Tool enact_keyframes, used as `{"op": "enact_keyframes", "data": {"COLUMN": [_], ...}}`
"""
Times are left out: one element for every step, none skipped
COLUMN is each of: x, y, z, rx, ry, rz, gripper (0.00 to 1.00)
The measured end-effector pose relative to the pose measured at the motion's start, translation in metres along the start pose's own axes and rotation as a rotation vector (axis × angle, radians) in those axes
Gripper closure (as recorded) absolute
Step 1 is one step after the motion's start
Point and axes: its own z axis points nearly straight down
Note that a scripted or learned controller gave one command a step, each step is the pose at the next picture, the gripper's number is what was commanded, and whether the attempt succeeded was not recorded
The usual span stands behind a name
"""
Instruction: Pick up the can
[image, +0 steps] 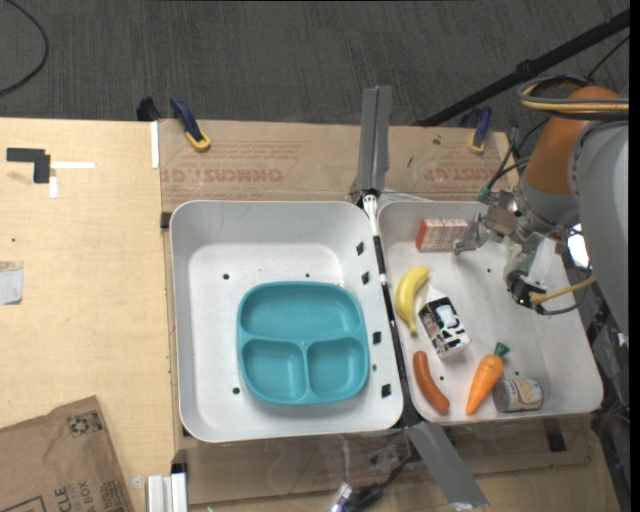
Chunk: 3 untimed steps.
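Note:
The can (518, 393) is small, with a grey-beige label. It lies on its side near the front right corner of the right bin (560, 330), just right of a carrot (485, 380). My gripper (472, 238) hangs over the far part of that bin, next to a small orange-and-white box (438, 235). It is well away from the can, and nothing shows in its grasp.
The right bin also holds a banana (410, 295), a black-and-white packet (443, 326) and a red sausage (431, 383). A teal divided plate (302, 343) lies in the left bin (200, 300). Cables (540, 290) hang from the wrist over the right bin.

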Motion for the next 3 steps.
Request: {"op": "enact_keyframes", "data": {"x": [0.029, 0.000, 0.003], "y": [-0.005, 0.016, -0.003], "z": [0.000, 0.001, 0.000], "rx": [0.015, 0.036, 0.000], "ry": [-0.015, 0.018, 0.002], "rz": [0.158, -0.025, -0.034], "gripper": [0.00, 0.00, 0.00]}}
